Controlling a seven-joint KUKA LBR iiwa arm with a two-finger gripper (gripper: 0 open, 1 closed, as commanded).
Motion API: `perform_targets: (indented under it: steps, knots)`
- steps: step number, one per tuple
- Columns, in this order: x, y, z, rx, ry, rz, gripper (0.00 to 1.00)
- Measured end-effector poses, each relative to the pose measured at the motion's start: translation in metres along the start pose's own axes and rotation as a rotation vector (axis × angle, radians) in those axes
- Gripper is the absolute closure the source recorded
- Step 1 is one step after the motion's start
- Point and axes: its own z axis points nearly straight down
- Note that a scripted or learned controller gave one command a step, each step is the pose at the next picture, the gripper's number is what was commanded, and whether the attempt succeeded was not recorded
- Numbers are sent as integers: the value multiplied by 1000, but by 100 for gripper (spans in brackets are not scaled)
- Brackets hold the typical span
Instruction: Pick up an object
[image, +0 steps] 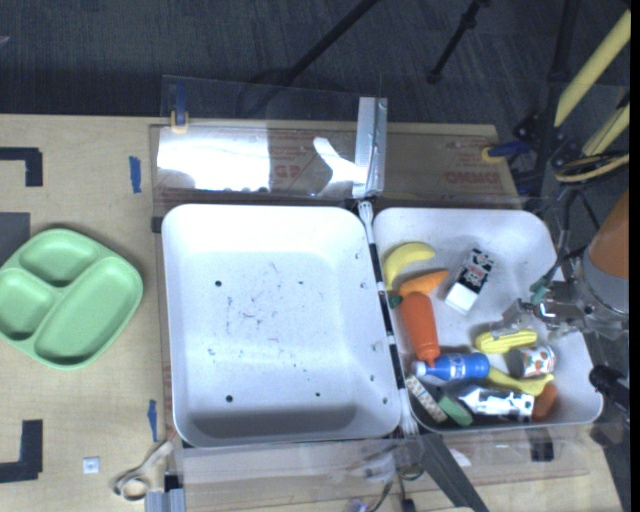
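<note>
Hand (545, 308) poised over the right bin's (520, 228) right side, just beside a yellow toy (507, 341); whether open or closed, impossible to tell. Nothing visibly held. Approach step, by the look of it: pick not yet made. Next move calls for settling on one target and dropping straight down. Candidates crowded leftward: orange bottle (420, 326), blue bottle (455, 368), banana (405, 260), black-and-white box (470, 280). Labels too small to read. Left bin (200, 240) beyond, green tray (65, 297) on the counter (80, 150) at far left.
</note>
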Motion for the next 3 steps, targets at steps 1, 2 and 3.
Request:
perform_targets:
  steps: [1, 2, 3]
  knots:
    - [21, -9, 41, 0, 0, -17, 0]
    - [-8, 20, 64, -5, 1, -27, 0]
    - [-8, 21, 54, -8, 1, -25, 100]
